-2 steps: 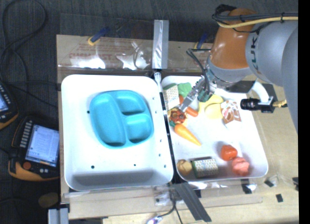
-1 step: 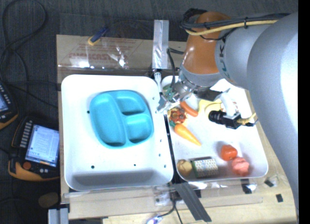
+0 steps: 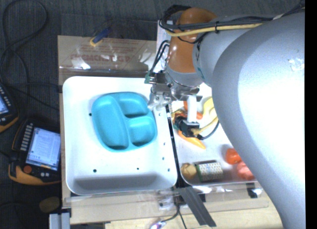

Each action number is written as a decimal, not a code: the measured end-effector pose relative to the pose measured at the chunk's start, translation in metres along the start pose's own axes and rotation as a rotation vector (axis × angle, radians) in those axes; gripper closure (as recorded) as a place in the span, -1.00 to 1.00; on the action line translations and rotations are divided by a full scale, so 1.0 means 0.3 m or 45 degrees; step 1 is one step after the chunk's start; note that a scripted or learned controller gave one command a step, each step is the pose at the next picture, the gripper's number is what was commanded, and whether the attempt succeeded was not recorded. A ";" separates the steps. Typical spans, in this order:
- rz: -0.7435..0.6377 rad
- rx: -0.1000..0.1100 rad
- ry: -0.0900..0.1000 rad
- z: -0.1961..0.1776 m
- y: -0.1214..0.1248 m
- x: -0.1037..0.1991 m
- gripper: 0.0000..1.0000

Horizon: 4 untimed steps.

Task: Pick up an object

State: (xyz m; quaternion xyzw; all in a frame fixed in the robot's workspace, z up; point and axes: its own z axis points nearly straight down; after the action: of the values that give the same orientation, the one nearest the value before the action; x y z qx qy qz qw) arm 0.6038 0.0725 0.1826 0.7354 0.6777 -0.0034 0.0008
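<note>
Dark carpet surrounds the bench [image 3: 106, 50] bearing two white bins [image 3: 74, 124]; jaws' state cannot be told.

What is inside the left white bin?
A light blue divided plastic tray lies in the left white bin. The gripper overhangs the tray's right edge, covering that part.

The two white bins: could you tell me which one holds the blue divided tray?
The left bin holds the blue divided tray, alone. The right bin, beneath the arm, holds small mixed items instead, including an orange ball.
</note>
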 end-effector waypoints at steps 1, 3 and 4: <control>0.018 -0.003 0.001 -0.397 -0.145 0.130 1.00; 0.789 0.001 0.000 -0.101 -0.263 0.400 1.00; 1.199 0.006 0.003 -0.042 -0.244 0.513 1.00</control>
State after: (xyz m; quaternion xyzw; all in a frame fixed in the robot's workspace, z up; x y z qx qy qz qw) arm 0.5435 0.2319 0.1945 0.9627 0.2704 -0.0035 -0.0003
